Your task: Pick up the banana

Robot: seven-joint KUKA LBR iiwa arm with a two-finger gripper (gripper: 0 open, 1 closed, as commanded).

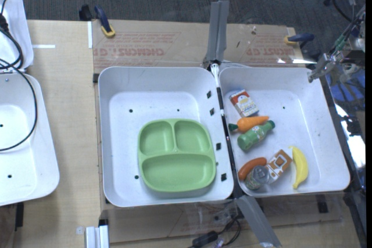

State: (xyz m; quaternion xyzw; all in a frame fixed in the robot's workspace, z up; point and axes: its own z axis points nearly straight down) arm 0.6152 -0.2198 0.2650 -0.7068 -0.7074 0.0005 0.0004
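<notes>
I see the curved yellow plastic banana (pixel 299 166) lying at five o'clock in the right shallow white bin (pixel 317 101), beside an orange-and-white carton (pixel 279 163); jaws' state I cannot tell.

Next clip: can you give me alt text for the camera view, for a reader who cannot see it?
A yellow plastic banana lies near the front right corner of the right shallow white bin, beside a small orange carton, a tin can, a toy carrot and a green bottle. The left shallow white bin holds a green divided plate.
</notes>
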